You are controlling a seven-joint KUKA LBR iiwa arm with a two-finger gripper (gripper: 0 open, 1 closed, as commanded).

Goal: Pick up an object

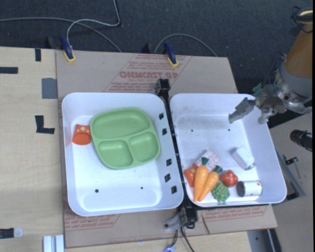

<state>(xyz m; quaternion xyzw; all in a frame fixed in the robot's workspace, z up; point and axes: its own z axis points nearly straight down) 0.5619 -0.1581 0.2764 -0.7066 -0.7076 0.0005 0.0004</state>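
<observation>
camera view: nothing picked up yet. gripper [250, 111] open and bare above right bin [199, 109], well apart from carrots [203, 180], tomato [229, 178], can [249, 188] near its front. descent and grasp left.
</observation>
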